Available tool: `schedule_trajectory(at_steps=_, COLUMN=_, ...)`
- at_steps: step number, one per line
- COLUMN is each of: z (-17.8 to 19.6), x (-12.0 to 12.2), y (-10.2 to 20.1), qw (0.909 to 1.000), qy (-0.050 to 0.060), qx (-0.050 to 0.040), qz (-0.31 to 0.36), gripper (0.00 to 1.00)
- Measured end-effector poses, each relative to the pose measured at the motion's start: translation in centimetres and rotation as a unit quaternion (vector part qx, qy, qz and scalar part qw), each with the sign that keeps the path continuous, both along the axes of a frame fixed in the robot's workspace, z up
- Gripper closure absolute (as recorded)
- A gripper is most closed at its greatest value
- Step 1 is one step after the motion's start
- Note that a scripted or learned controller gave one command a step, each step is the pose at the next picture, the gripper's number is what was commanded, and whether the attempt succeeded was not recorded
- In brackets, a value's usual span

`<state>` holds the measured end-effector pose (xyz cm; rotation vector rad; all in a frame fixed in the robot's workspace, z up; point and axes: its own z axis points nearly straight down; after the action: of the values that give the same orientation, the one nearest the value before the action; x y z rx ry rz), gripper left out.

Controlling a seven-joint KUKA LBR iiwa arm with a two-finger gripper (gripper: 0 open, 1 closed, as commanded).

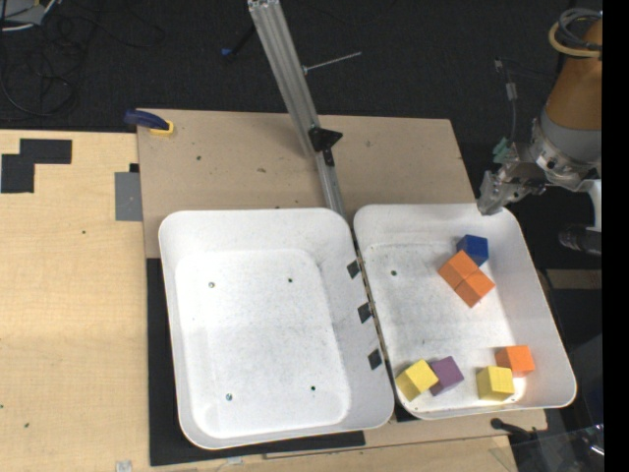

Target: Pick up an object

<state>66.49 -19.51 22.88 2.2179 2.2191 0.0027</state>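
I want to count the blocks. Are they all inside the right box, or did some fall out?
All inside. The six blocks, blue, long orange, two yellow, purple and small orange, lie within the right box's rim.

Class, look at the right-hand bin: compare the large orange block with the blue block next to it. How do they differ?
Colour: the large orange block is orange, the blue block blue. Size: the orange one looks clearly larger and longer, like two cubes joined, while the blue one shows as a single small cube. Position: the blue block lies farther back in the right bin, the orange one nearer the front. Both rest on the bin floor, touching or nearly so.
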Motion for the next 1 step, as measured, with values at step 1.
schedule_trajectory(at_steps=1, z=2.73, x=0.06, y=-0.05, qw=1.0000, qy=0.001, qx=0.0005, qz=0.002, gripper=1.00)
